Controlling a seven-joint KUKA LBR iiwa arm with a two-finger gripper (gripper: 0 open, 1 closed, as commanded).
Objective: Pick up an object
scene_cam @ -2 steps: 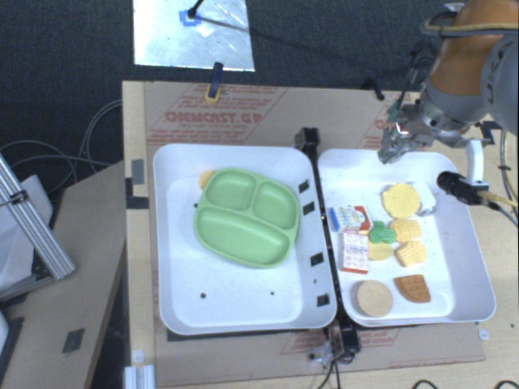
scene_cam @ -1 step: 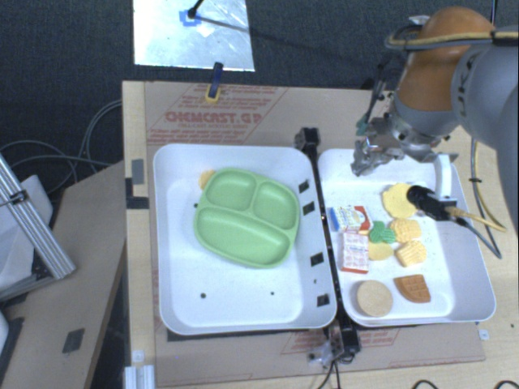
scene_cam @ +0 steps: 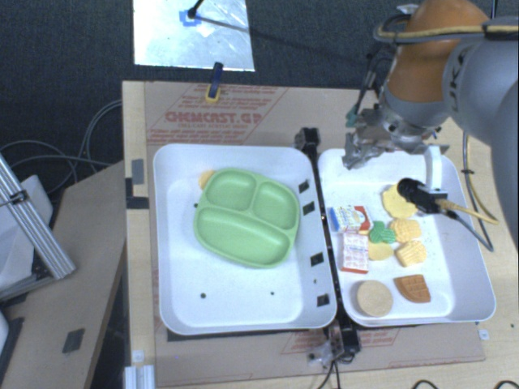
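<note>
I'm hanging my gripper (scene_cam: 357, 159) over the far left corner of the right bin (scene_cam: 470, 298), arm (scene_cam: 486, 71) reaching in from the right, and from up here I cannot tell whether it is standing wide or narrow (the angle is hiding that). The pickings are all lying nearer the front than I am. A packet (scene_cam: 350, 217) is sitting closest, by the bin's left wall, with a second packet (scene_cam: 354, 252) just in front of it. To their right a green piece (scene_cam: 381, 233) is nestling against a waffle (scene_cam: 408, 229), and a second waffle (scene_cam: 412, 254) is lying just in front of that one. A yellow disc (scene_cam: 396, 203) is resting behind the green piece, toward the bin's middle. At the front a round cookie (scene_cam: 375, 297) and a brown wedge (scene_cam: 413, 288) are sitting side by side, apart from each other. Over in the left bin (scene_cam: 174, 298), a green plate (scene_cam: 247, 217) with three sections is lying flat, and a yellow scrap (scene_cam: 206, 178) is peeking out from behind its far left edge.
</note>
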